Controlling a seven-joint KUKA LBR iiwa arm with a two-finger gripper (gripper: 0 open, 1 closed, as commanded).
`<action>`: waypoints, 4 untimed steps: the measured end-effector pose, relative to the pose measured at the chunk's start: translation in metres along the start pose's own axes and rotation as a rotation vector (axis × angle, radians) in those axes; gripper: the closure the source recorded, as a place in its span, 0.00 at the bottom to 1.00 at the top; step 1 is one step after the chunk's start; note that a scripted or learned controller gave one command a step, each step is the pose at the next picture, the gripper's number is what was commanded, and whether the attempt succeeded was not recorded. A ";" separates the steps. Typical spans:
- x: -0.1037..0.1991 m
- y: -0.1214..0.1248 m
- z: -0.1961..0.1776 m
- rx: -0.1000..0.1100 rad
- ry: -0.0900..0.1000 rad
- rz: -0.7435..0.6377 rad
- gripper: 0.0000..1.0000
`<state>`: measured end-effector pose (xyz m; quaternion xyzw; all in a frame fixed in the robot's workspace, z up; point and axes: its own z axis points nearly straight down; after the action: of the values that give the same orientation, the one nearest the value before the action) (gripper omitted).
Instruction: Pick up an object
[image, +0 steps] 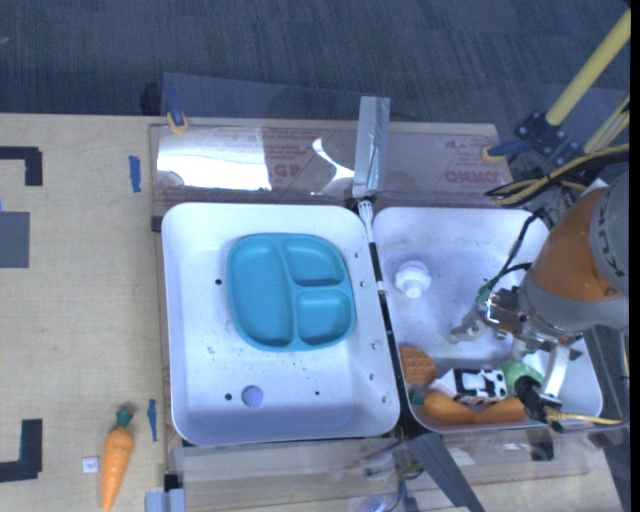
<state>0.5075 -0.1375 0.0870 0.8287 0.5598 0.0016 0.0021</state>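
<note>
My gripper (487, 322) hangs over the middle of the right bin (450, 240), below the arm's orange band (572, 262). Along the bin's front wall, just below the gripper, lies an orange carrot (472, 408). A black-and-white object (480, 381) sits on top of it and a green piece (521, 374) lies to its right. A brown item (416, 362) lies at the front left. A small white cup (411, 279) stands to the left of the gripper, apart from it. I see nothing held in the gripper.
The left bin (200, 330) holds a blue divided plate (290, 290) and a small pale disc (251, 397). A second toy carrot (117, 455) lies on the bench at the front left. Cables and a yellow rod (590, 70) crowd the back right.
</note>
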 end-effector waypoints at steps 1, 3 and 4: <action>-0.043 0.054 -0.063 0.000 -0.001 -0.129 0.00; 0.077 0.020 -0.100 -0.001 0.002 -0.262 0.00; 0.085 0.026 -0.117 0.001 0.000 -0.658 0.00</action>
<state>0.5625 -0.0679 0.2042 0.6035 0.7974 0.0008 0.0022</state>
